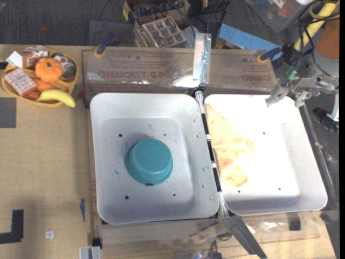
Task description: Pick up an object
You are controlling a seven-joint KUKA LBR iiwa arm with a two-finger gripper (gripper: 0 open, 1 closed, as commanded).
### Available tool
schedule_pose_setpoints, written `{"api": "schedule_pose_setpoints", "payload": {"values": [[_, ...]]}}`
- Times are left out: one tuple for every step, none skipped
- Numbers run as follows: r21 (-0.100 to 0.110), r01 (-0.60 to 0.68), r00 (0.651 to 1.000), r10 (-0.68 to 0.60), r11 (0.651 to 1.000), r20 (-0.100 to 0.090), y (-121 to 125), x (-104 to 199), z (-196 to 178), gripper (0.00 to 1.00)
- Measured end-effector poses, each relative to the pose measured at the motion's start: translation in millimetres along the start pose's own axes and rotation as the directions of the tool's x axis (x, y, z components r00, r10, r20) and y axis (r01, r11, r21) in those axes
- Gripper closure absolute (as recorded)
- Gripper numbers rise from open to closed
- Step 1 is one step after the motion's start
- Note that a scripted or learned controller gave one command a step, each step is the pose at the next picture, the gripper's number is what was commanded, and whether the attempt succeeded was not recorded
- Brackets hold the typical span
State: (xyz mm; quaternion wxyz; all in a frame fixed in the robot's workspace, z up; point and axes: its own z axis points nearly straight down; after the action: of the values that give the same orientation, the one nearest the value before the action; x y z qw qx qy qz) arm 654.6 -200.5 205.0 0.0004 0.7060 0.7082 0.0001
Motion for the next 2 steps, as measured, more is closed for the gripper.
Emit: {"api": "schedule_pose_setpoints", "payload": {"values": [[0.001, 0.008, 1.0, -0.008, 1.0, 0.0, -69.0, 40.0, 50.1, 0.0], [-0.012, 0.117, 0.993, -0.117, 0.993, 0.004, -55.1, 94.6, 113.0, 0.0]]}}
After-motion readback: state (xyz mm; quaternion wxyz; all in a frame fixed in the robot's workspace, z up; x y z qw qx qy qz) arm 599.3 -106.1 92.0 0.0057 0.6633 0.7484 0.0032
